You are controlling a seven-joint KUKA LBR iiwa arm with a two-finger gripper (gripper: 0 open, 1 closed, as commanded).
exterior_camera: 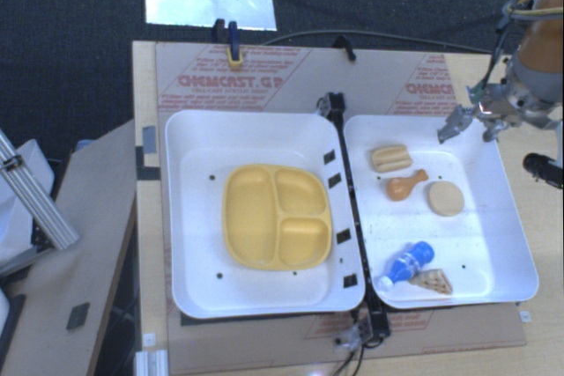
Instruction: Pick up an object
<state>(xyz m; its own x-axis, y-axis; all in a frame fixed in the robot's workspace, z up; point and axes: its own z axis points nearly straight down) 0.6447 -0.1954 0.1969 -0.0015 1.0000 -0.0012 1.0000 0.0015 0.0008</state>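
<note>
Hovering above the right bin's (520,282) far corner, the hand (474,126) spreads wide, holding nothing.

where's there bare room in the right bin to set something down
Right bin: a bare strip along its right wall, beside the round cookie, and the floor between the drumstick and the blue bottle. It is crowded at the upper middle, around the bun, and at the front, where the bottle meets the wedge.

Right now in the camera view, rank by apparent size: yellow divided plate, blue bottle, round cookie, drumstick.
1. Yellow divided plate, by far largest.
2. Blue bottle.
3. Drumstick and round cookie look too alike to rank.
</note>
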